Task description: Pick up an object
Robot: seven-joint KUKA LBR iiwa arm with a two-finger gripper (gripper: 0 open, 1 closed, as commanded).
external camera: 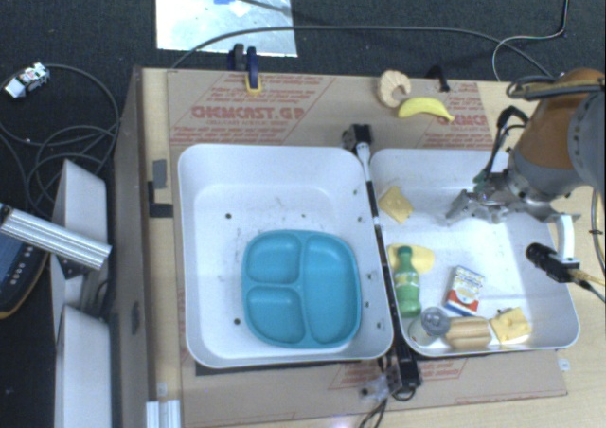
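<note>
1. You see the surface (284,109), a brown board with red lettering, carrying two shallow white bins side by side.
2. The left bin (204,180) holds one thing: a blue divided plate (301,286) with three compartments, lying flat toward the near side.
3. The right bin (559,317) holds the small objects. From larger to smaller you have a green bottle (407,282) with a yellow cap along the left wall, lying partly over a pale yellow piece (421,257); a tan bread roll (467,331) at the near edge; a red, white and blue carton (464,290) mid-bin; a yellow wedge (396,204) near the far left corner; a yellow cheese-like block (512,324) just right of the roll; and a grey round piece (434,321) touching the roll's left end.
4. Outside the bins, on the far edge of the surface, a banana (424,109) lies beside a beige ring-shaped piece (393,86).
5. The arm (559,147) reaches in from the right, wrist bent down over the far part of the right bin.
6. The end effector (476,206) sits low above bare bin floor, apart from every object. You cannot tell whether it is spread or pressed together; nothing shows between its tips.
</note>
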